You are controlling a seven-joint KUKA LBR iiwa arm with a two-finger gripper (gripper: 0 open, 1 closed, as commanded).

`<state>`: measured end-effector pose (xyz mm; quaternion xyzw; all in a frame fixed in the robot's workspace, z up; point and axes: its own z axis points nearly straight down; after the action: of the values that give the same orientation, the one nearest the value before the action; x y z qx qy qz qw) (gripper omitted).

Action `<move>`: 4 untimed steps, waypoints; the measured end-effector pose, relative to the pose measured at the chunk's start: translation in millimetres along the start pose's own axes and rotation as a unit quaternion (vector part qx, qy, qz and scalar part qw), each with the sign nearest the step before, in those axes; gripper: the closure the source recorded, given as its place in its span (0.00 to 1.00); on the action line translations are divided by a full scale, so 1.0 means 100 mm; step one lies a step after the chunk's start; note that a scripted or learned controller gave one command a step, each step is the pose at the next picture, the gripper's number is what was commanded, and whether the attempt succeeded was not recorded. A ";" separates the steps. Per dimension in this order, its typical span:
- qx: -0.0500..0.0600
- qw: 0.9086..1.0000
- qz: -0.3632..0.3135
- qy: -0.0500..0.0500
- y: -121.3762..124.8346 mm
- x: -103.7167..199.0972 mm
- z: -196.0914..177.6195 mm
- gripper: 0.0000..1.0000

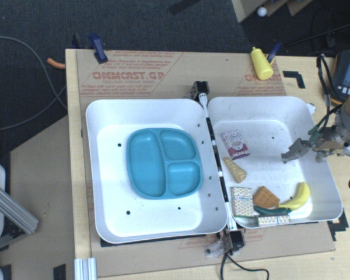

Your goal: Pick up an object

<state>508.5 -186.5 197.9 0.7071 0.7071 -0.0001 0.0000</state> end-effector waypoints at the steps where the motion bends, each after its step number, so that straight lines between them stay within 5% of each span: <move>1: 0.000 1.000 0.000 0.000 0.30 0.75 1.13 0.00; 3: -0.001 1.000 -0.001 0.000 1.31 0.95 1.13 0.00; 4: -0.002 1.000 -0.001 -0.001 1.31 0.95 1.03 1.00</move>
<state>640.0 -91.6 95.0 0.7061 0.7081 0.0002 0.0020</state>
